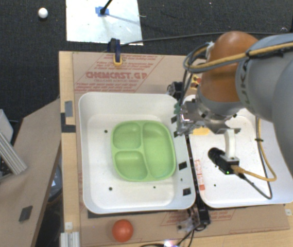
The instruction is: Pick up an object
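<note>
A light green divided plate [142, 151] lies flat in the middle of the left bin [92, 189]. My gripper [184, 121] hangs under the orange wrist band, right over the wall between the two bins, by the plate's upper right corner. In the right bin [270, 189], a small yellow thing [202, 131] peeks out from under the wrist; most of it is hidden. The arm covers the far half of the right bin.
A red ball [122, 230] rests on the cardboard in front of the left bin. A white sheet [102, 14] and a small white ball [43, 13] lie on the dark surface behind. A blue clamp [115, 48] grips the cardboard's far edge.
</note>
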Controlling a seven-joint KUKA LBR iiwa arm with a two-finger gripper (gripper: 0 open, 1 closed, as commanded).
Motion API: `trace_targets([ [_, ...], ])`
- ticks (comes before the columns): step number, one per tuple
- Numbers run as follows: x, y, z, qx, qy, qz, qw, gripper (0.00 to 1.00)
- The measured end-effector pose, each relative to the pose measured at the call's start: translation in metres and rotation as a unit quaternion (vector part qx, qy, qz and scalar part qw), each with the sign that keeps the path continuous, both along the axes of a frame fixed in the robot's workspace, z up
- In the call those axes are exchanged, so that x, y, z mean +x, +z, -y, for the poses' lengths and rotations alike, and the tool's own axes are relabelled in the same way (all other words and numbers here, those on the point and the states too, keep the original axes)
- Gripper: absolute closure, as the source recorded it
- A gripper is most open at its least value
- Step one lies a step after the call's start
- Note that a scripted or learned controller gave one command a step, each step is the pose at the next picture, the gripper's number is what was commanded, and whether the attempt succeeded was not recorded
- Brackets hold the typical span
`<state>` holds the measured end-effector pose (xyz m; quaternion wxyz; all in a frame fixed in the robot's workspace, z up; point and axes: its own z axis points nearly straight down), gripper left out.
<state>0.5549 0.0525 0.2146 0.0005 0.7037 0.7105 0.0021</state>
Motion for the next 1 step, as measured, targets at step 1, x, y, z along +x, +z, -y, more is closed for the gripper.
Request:
trace_targets([
  [1,0.0035,-0.0054,-0.0509,-0.0002,0.000,-0.001,1.0000,1.00],
])
